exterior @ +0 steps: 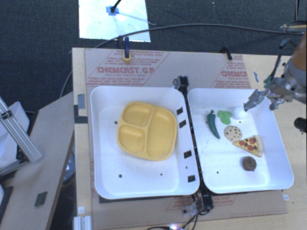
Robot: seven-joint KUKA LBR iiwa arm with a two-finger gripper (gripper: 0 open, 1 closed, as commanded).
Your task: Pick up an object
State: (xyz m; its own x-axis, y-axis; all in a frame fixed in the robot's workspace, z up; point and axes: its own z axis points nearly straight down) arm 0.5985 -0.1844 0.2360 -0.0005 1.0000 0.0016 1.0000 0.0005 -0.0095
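Two white bins: the left one [103, 176] bears a yellow divided plate [147, 130]; over the right bin [280, 176], the gripper [263, 100] hangs, jaws spread, grasping nothing.

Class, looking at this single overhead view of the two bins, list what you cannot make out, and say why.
- Grey two-finger gripper: small and blurred, so its finger state is unclear.
- Grey arm: cut off by the right edge.
- Small white ball: whether the gripper touches it is unclear.
- Round brown piece: too small to identify.
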